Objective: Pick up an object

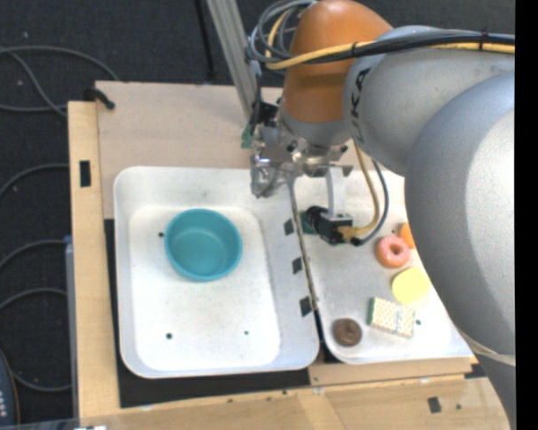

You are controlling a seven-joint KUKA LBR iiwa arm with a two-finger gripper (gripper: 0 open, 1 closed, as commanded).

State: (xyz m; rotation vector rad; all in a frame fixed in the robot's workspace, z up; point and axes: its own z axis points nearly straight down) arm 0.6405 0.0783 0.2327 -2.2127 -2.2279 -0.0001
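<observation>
One teal bowl (203,245) — one pink doughnut (394,252)

Pale bench (161,124), left white bin (206,330), right white bin (345,280) alongside

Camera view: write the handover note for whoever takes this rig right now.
Gripper: at the far edge of the left bin, close to the divide between the bins; no object visibly held.
Left bin: teal bowl, upright.
Right bin: pink ring, yellow piece, checkered block and brown disc, all lying in the near part, apart from the gripper.
Done: nothing lifted.
Left: choose an object, come down on it, grasp it and lift it.
</observation>
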